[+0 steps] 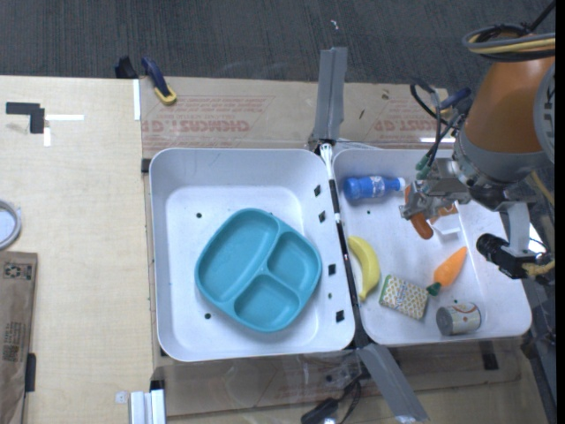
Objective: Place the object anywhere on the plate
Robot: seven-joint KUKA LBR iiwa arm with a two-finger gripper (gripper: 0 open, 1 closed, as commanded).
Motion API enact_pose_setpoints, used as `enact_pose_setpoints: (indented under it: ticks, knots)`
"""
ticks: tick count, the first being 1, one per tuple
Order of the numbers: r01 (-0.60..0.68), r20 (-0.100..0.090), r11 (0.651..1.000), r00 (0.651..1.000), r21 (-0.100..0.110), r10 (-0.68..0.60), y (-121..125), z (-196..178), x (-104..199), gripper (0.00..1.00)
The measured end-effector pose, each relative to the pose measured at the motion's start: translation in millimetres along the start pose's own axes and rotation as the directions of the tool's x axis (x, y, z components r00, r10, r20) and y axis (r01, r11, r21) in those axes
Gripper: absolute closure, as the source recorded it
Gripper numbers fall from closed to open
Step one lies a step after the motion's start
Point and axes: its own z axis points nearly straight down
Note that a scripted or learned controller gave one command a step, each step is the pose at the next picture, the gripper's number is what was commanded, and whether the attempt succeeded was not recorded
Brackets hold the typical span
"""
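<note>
A blue three-compartment plate (258,270) lies in the left bin (168,237). My gripper (425,208) hangs over the back middle of the right bin (503,321), just right of a blue bottle (371,186) lying on its side. A small red-orange oblong object (424,228) sits directly at the gripper's tip; whether it is held or lying on the bin floor is unclear from this angle.
The right bin also holds a yellow banana (366,265) by the left wall, a patterned pouch (404,297), an orange carrot (450,268) and a grey can (458,318) at the front right. A metal divider (332,95) stands between the bins.
</note>
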Motion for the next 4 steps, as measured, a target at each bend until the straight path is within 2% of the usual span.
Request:
enact_pose_setpoints:
  ticks: [1, 2, 3, 4]
  knots:
    - [0.18, -0.001, 0.984, 0.984, 0.002, -0.18, -39.6, 33.4, 73.7, 1.0]
    - [0.139, 0.0, 0.99, 0.99, 0.003, -0.139, -73.2, 33.3, 130.4, 1.0]
    - [0.121, 0.001, 0.993, 0.993, 0.003, -0.121, -10.4, 80.0, 186.0, 1.0]
    - [0.12, 0.001, 0.993, 0.993, 0.002, -0.12, -10.1, 79.8, 185.7, 0.0]
